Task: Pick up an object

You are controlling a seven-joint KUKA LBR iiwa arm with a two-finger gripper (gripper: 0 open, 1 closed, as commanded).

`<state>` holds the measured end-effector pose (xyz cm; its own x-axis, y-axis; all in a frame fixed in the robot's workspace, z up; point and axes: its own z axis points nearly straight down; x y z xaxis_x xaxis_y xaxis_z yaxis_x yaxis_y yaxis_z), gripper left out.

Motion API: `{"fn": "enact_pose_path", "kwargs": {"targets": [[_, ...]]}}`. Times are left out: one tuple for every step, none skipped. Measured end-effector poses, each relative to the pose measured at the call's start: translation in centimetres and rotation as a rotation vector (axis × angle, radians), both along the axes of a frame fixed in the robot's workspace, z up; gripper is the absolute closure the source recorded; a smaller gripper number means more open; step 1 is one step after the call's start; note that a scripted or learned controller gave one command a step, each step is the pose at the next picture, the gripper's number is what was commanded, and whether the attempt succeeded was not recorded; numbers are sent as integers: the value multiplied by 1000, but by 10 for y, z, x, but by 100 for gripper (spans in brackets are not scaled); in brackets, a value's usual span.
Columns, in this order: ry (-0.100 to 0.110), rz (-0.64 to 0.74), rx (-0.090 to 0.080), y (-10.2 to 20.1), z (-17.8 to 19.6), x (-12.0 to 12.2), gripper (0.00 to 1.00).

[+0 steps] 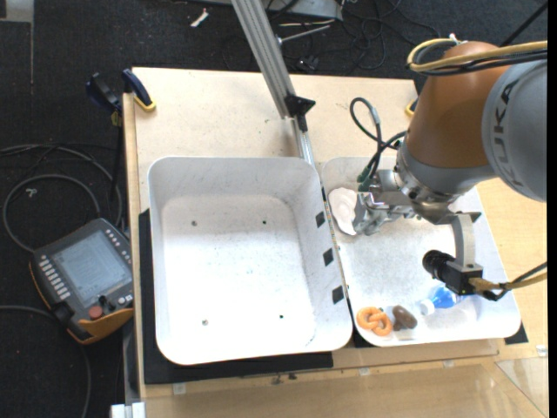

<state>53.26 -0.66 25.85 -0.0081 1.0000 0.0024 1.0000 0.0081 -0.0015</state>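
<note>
Objects lie in the right bin (487,325): a pale white piece (342,209) near its upper left corner, and along the near edge an orange ring (376,320), a brown lump (404,318) and a blue item (441,300) (partly hidden by a black fitting). The gripper (369,222) hangs just beside the white piece, touching or nearly so; whether it grasps anything cannot be told. The left bin (174,177) sits alongside.

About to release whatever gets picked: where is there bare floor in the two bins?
The left bin has bare floor from wall to wall. The right bin is crowded: gripper over a white object at its far left, and orange ring, brown lump and blue object along its near edge. Bare patch between them.
</note>
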Motion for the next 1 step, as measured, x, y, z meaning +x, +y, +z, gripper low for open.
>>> {"fn": "enact_pose_path", "kwargs": {"targets": [[0, 1, 0, 64, -4, -7, 100]]}}
